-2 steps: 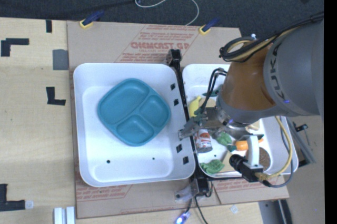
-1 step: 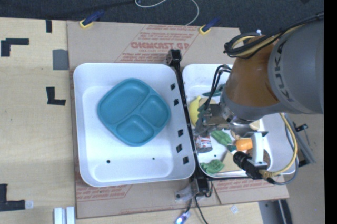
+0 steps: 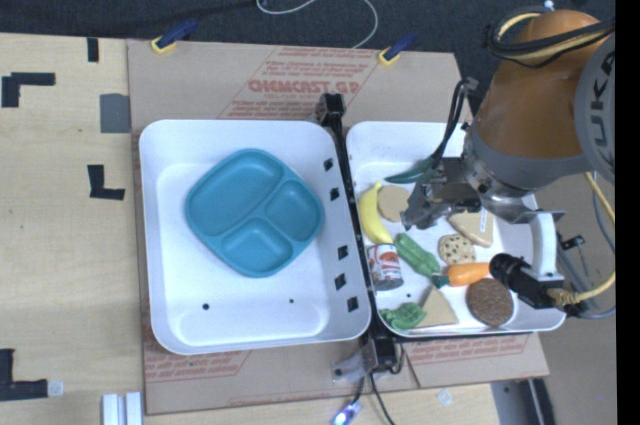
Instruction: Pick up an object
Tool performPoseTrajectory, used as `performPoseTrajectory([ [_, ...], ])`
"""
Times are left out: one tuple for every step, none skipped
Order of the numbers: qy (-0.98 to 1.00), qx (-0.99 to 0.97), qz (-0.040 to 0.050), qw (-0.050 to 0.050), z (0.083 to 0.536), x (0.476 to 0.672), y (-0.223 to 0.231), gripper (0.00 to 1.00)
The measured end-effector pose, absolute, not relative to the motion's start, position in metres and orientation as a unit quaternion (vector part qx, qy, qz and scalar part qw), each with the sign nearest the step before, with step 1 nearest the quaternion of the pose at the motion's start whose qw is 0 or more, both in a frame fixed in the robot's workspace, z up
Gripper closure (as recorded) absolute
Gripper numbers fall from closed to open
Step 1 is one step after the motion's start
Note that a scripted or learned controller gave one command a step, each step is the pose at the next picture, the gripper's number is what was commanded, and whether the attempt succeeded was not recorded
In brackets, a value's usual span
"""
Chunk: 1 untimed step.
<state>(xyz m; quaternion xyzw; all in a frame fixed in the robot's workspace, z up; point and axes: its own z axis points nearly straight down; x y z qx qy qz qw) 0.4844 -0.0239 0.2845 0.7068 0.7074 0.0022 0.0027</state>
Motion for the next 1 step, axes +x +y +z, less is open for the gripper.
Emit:
performPoseTrajectory([
  [0.712, 0.703, 0.0052, 0.003, 0.3959, 0.4844, 0.0772, 1.0],
])
